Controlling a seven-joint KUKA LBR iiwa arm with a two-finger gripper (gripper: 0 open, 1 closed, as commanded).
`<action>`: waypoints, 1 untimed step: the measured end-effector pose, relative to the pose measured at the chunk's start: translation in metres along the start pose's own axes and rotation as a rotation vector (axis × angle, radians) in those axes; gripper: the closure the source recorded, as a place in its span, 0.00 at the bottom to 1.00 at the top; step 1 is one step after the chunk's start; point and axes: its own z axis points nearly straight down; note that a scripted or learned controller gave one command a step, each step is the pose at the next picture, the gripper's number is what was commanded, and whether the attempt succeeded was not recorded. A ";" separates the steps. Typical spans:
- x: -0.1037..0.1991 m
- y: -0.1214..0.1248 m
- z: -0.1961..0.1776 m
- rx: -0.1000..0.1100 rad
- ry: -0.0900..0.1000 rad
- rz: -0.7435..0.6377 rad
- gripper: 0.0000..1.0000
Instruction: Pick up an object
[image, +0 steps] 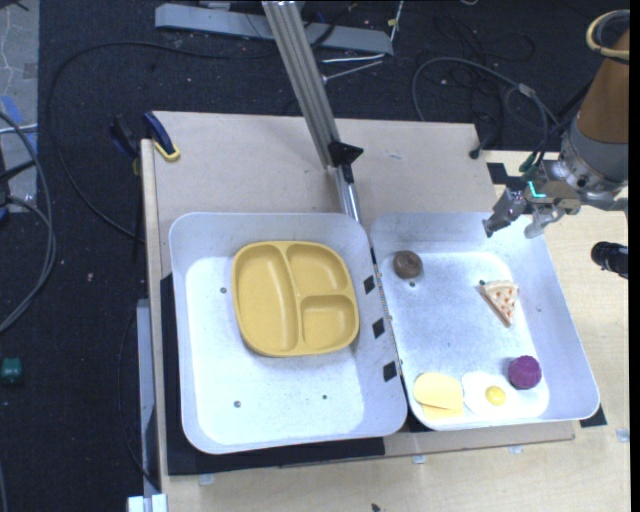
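The right bin (560, 300) holds a brown round piece (407, 264) at its far left, a pizza slice (500, 299) near the middle right, a purple ball (524, 372) near the front right, and a yellow slice (439, 391) beside a fried egg (487, 393) along the front. My gripper (518, 216) hangs above the bin's far right corner, well apart from every piece. Its two fingers stand spread with nothing between them.
The left bin (200, 380) carries a yellow divided tray (295, 297). A slanted metal pole (312, 85) comes down to the bins' shared far edge. Cables lie on the dark floor behind the bench.
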 end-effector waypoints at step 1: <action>0.000 0.001 -0.002 -0.004 -0.001 -0.001 0.00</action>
